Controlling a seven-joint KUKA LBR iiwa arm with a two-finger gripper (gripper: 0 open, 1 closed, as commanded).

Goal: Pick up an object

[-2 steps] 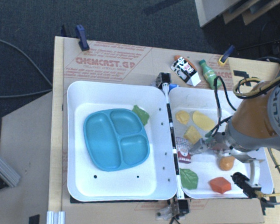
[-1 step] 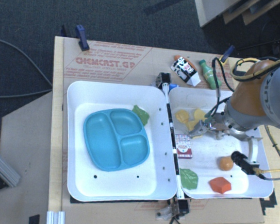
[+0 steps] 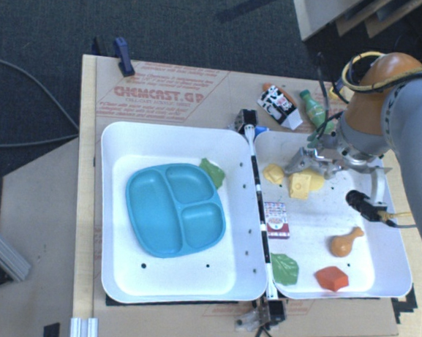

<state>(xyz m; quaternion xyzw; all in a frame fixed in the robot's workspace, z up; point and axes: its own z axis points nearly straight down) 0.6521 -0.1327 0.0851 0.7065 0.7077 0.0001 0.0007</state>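
My gripper [image 3: 312, 166] is low in the far part of the right bin [image 3: 391, 249], open, with its fingers spread just above a yellow cheese-like block [image 3: 306, 186]. Nothing shows between the fingers. A smaller yellow piece [image 3: 273, 175] lies just left of the block. Nearer the front of this bin lie a small red and white box [image 3: 275, 220], an orange drumstick [image 3: 345, 242], a red block [image 3: 331, 278] and a green leaf-shaped piece [image 3: 284, 268].
The left bin [image 3: 114, 266] bears a blue divided plate [image 3: 175, 209] with a green piece [image 3: 212, 172] at its far right corner. Behind the bins on the board lie a black and white toy [image 3: 279, 104], a green bottle [image 3: 313, 111] and a blue clip [image 3: 123, 55].
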